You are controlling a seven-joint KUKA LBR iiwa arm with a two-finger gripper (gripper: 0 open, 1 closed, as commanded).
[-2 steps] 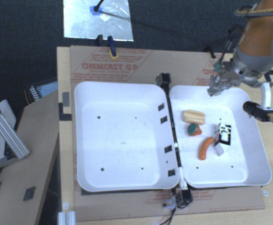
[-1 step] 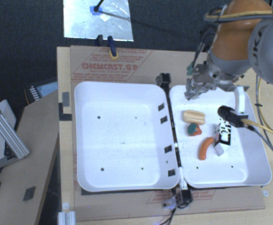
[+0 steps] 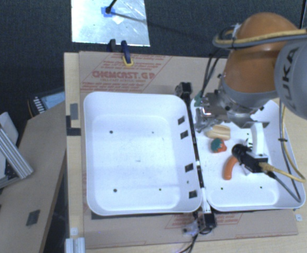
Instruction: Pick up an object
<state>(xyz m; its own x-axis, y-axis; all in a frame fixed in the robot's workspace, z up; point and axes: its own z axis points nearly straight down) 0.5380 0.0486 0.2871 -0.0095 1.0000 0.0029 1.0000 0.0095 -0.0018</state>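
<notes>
Dark carpet lies behind a pale desk (image 3: 71, 78), with a shiny foil sheet (image 3: 111, 12) on the floor beyond its far edge. At far left a length of aluminium frame (image 3: 3, 149) leans beside the desk. A brown cardboard sheet (image 3: 121, 73) printed in red covers the desk top, and a blue and yellow clamp (image 3: 126, 54) grips its far edge. On the cardboard sits the left white bin (image 3: 132, 157); the right white bin (image 3: 243, 194) touches it along a shared edge. In the right bin, near that edge, a small green and orange piece (image 3: 218, 146) lies just beside a pale tan piece (image 3: 219, 132), and an orange sausage-shaped piece (image 3: 229, 167) lies a little nearer the camera. The pincer (image 3: 206, 117) hangs low over the far left part of the right bin, just above the pale tan piece; whether it is open or closed cannot be told. The grey arm with its orange band (image 3: 261, 36) reaches in from the right.
</notes>
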